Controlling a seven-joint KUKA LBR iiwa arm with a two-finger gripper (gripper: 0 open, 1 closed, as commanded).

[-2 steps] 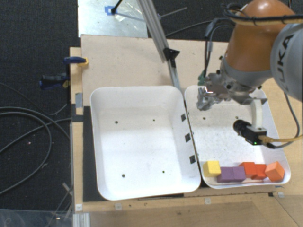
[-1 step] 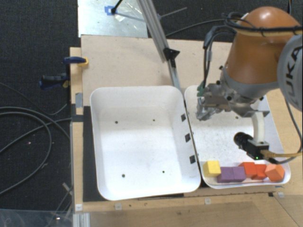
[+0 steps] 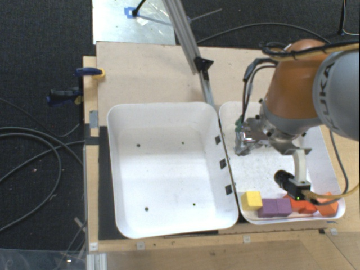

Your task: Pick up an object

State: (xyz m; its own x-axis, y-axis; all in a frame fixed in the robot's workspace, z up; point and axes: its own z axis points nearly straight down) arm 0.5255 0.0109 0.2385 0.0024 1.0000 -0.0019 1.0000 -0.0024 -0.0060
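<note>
Sitting in the near corner of the right bin are the things worth going for: a yellow block, a purple block just beside it, and an orange piece partly hidden behind the arm's lower parts. The three lie close together along the bin's near wall, with the purple block touching or nearly touching its neighbours. The claw hangs above the far-left part of that same bin, well apart from the cluster, and whether it is open or closed cannot be told from this slant; nothing shows in its grasp. The left bin holds only a few dark specks. To do this step well, the arm would best shift toward the near wall and pick the yellow block, since it has the most free room on its left side. Coming straight down and straddling the block across its free sides should avoid catching the purple one. The bin wall sits close, so a tilted approach risks a knock.
</note>
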